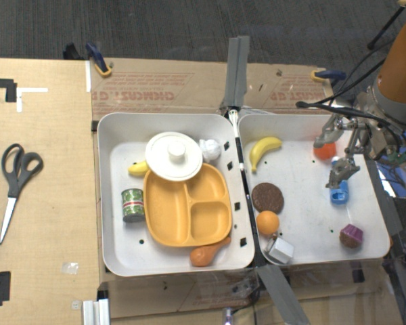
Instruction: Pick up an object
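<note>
Two shallow white bins sit side by side on the bench; the left bin carries a yellow divided tray with a white lid resting on its upper edge, a small green can just beside the tray, and a brownish-orange piece at the tray's lower corner. The right bin holds a banana, a dark brown disc, an orange, a purple block, a red object and a small blue object. The arm reaches in over the right bin's far side, and the step in hand looks like the descent onto a target, not yet a lift. The gripper hangs directly above the blue object, near or touching it; the likeliest pick. Whether its fingers are spread or closed I cannot tell. Next, it likely needs to settle squarely around the blue object and close before rising.
</note>
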You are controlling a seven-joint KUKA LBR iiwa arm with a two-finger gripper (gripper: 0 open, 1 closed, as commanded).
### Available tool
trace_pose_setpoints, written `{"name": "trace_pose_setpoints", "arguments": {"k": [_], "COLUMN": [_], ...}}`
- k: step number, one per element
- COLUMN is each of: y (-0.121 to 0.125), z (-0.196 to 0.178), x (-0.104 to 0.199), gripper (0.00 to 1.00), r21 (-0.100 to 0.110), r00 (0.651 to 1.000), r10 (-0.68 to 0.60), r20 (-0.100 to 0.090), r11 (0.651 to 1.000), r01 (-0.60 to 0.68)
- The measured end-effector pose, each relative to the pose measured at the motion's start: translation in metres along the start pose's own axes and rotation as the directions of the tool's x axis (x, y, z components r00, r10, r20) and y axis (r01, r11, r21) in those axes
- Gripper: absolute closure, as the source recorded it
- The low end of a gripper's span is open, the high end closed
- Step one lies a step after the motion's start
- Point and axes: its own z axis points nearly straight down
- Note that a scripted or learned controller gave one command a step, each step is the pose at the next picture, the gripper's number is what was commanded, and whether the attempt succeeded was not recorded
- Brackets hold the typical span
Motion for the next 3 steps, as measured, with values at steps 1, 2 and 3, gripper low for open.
{"name": "trace_pose_setpoints", "arguments": {"k": [1,2,3], "y": [-0.065,-0.08,-0.079], "z": [0.166,0.186,0.176], "x": [-0.032,-0.028,-0.03], "gripper": [0.0,0.0,1.0], "r21": [0.0,0.0,0.002], "r00": [0.997,0.991,0.992], "r10": [0.082,0.133,0.129], "r20": [0.0,0.002,0.007], "r11": [0.997,0.991,0.992], "r01": [-0.082,-0.133,-0.129]}}
